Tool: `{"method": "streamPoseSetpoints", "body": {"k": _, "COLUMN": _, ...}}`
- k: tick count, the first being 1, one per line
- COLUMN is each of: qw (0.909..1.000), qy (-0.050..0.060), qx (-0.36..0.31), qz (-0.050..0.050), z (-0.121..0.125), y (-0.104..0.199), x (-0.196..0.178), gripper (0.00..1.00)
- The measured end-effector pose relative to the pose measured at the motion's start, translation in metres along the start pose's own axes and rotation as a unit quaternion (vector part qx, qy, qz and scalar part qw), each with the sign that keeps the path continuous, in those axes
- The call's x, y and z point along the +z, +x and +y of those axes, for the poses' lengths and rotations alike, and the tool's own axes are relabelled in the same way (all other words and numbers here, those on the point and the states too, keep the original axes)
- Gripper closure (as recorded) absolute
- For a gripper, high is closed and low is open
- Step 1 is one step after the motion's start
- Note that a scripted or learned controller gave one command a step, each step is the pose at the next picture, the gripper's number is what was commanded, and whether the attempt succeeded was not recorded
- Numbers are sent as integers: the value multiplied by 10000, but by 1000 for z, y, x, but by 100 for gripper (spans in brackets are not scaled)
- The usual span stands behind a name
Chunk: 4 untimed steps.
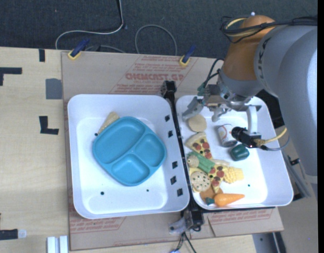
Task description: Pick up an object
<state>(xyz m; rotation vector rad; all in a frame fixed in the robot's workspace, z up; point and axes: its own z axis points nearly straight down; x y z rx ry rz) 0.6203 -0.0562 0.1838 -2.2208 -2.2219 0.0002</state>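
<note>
My gripper [205, 112] hangs over the back of the right bin [275, 186], fingers spread open and nothing between them. Just below it lies a pale beige round piece [197, 123]. Toy food is heaped along the bin's left side: a pizza slice [198, 143], a green piece [206, 164], a chocolate-chip cookie [199, 181], a corn cob [233, 174] and an orange carrot [228, 198]. A small can [222, 134] and a teal piece [238, 152] lie to the gripper's right.
The left bin [82, 194] holds a blue divided plate [130, 149] with a yellowish piece [109, 121] sticking out from under its back edge. A black divider [175, 141] runs between the bins. The arm's grey body [288, 62] looms over the right bin's back right corner.
</note>
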Motion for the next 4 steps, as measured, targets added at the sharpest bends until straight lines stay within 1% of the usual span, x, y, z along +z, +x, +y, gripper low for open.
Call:
{"method": "streamPoseSetpoints", "body": {"k": 1, "qw": 10000, "qy": 5, "qx": -5, "qz": 3, "z": 9, "y": 3, "x": 0, "gripper": 0}}
{"method": "streamPoseSetpoints", "body": {"k": 2, "qw": 10000, "qy": -10, "qx": 13, "qz": -18, "z": 12, "y": -44, "x": 104, "gripper": 0}}
{"method": "streamPoseSetpoints", "body": {"k": 3, "qw": 10000, "qy": 27, "qx": -13, "qz": -18, "z": 48, "y": -40, "x": 98, "gripper": 0}}
{"method": "streamPoseSetpoints", "body": {"k": 4, "qw": 10000, "qy": -9, "qx": -3, "qz": -21, "z": 48, "y": -39, "x": 88, "gripper": 100}}
